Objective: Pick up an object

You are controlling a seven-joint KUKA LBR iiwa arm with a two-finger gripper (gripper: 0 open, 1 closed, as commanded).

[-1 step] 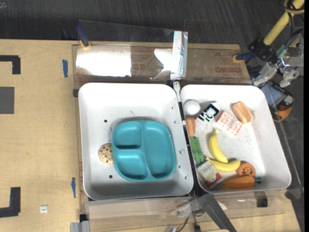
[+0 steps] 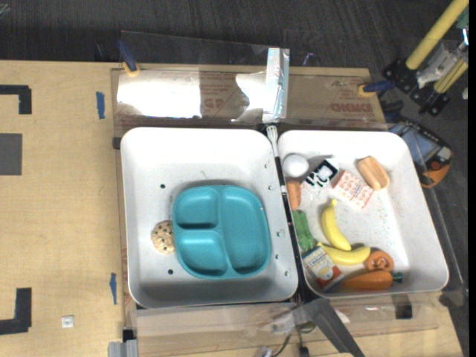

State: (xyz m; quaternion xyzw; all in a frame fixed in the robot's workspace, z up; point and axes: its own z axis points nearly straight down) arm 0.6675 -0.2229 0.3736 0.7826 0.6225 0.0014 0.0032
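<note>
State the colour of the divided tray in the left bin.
Teal, a blue-green; the divided tray shows plainly in the camera view.

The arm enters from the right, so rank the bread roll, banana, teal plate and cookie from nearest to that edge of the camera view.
1. Bread roll, right bin, upper right.
2. Banana, middle of the right bin.
3. Teal plate, left bin.
4. Cookie, left of the plate.

A yellow banana [image 2: 338, 238] lay curved at the lower middle of the right bin [image 2: 416, 222], an orange carrot [image 2: 366, 280] just below it. A speckled cookie [image 2: 163, 236] lay in the left bin [image 2: 149, 162], touching the teal divided tray [image 2: 221, 230].
</note>
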